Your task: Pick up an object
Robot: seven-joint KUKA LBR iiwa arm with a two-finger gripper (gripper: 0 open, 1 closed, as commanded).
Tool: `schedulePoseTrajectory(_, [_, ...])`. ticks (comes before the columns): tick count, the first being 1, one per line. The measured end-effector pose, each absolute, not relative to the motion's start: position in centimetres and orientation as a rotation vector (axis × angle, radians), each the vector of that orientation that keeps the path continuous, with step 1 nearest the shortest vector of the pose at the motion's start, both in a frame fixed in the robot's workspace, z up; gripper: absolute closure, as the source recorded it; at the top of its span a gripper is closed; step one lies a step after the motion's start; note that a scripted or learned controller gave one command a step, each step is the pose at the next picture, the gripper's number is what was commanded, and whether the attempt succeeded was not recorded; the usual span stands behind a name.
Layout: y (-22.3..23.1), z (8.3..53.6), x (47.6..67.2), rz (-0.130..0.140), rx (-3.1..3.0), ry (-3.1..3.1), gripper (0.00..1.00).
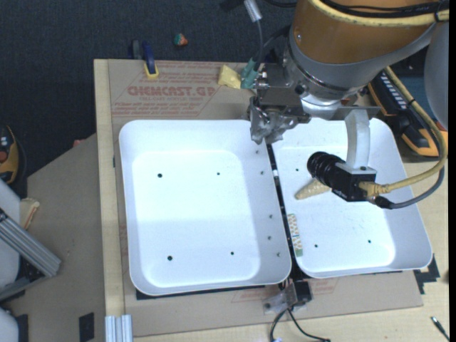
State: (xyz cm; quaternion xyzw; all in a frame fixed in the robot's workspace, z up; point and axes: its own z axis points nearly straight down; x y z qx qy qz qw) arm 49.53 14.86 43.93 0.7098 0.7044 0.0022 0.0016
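Hanging over the upper end of the seam where the two bins meet, the gripper sits just above centre of the frame, with the bulk of the arm filling the upper right. From this angle I cannot tell whether the gripper is released or clenched, and nothing can be seen held in it.

The only candidate to pick up is a small tan wedge lying flat in the right bin, right of centre and below the gripper. Its pointed end faces left and its other end is covered from this view. The left bin offers nothing to grasp. Both bins rest on the desk, a brown board.

The main risk, as I judge it, is position. The gripper is over the adjoining rims rather than over the wedge, so a descent from here would land on plastic edges and close on air, or jar the bins sideways.

Even with a corrected approach, the wedge looks awkward. It is low and tapered, so a grip near the thin tip could squeeze it out. The smooth white floor would let it slide away from a glancing touch. Its pale colour against the bin may also make it hard to locate.
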Motion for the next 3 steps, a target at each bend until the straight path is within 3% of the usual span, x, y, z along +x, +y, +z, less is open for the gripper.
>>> schedulePoseTrajectory(1, [7.0, 49.7, 47.9, 0.012, 2.226, 2.207, 1.00])
schedulePoseTrajectory(2, [17.3, 40.5, 51.4, -0.012, 2.215, 2.236, 1.00])
schedulePoseTrajectory(3, [22.8, 31.3, 50.6, -0.018, 2.220, 2.234, 1.00])
